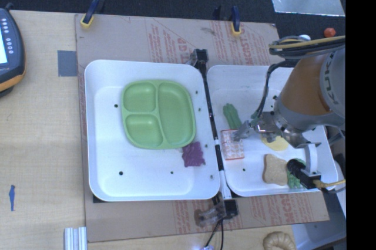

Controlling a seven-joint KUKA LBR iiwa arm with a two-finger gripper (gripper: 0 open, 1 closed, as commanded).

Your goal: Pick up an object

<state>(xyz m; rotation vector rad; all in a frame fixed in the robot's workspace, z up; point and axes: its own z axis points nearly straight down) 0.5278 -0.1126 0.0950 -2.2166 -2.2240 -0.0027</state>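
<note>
Bread slice (274,169) lies in right bin (247,187), untouched. Gripper (242,133) low over red-patterned packet (232,145) beside green pickle (232,115); finger state unclear. Nothing lifted yet.

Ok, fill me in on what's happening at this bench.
A grey arm with an orange band reaches in from the right over the right bin, its claw low above a small pink-and-white packet near the bin's left wall. A green pickle-like piece lies just beyond it, a slice of toast nearer the front. Nothing is visibly lifted yet. The left bin holds a green divided plate and a purple piece.
</note>
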